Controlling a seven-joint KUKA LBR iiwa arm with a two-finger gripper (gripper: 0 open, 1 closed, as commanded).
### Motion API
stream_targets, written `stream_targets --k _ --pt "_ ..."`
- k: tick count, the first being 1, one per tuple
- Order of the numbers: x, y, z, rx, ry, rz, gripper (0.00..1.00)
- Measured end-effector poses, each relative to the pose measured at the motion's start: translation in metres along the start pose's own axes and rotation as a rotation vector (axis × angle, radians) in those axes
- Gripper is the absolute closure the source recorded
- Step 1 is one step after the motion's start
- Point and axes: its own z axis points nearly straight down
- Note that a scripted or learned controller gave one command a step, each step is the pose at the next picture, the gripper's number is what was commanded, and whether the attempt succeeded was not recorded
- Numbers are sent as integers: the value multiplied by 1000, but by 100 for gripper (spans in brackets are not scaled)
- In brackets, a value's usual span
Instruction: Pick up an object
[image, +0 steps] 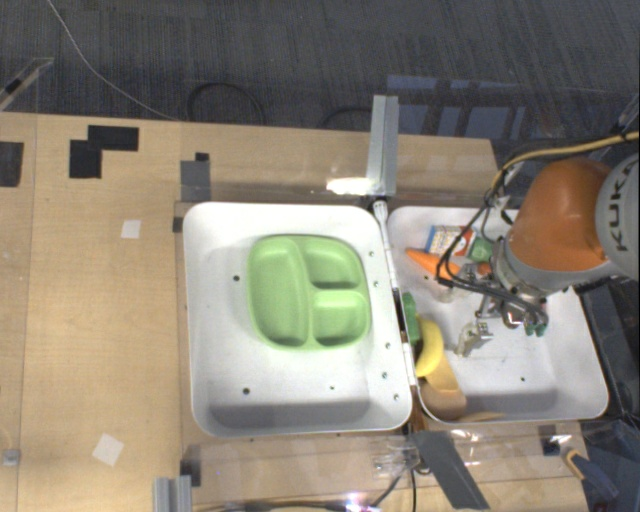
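A green divided tray (307, 290) lies in the left bin (215, 390). In the right bin (570, 395) a yellow banana (431, 349) rests against the left wall, with a tan rounded object (446, 395) just below it. An orange carrot (428, 262) and a small blue-and-white box (440, 239) lie near the back. The grey arm with its orange band (562, 215) reaches in from the right. My gripper (478, 335) hangs over the middle of the right bin, right of the banana. I see nothing between its fingers.
A green item (408, 312) is wedged along the wall between the bins. Cables (470, 265) dangle around the wrist over the carrot. Metal brackets (383, 150) stand behind the bins. The wooden bench (90, 330) spreads out to the left.
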Motion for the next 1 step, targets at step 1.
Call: stream_targets --k 1 --pt "-65 30 8 -3 -2 45 0"
